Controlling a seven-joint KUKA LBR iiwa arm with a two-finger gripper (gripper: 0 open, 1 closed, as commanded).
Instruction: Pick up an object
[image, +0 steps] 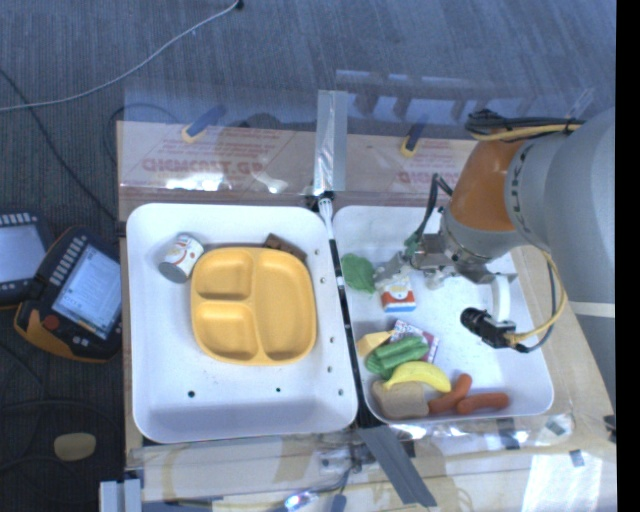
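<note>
Looking down on the bench: the arm comes in from the right and the gripper sits low in the right bin, just right of a green leaf and just beyond a small carton. Can't tell how its grip is set. Banana, sausages and pickle crowd the near corner, so a blind close could easily nudge the carton or miss both.

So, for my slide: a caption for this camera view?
KUKA arm's hand low in the right bin near a small carton; yellow tray in the left bin.
</note>
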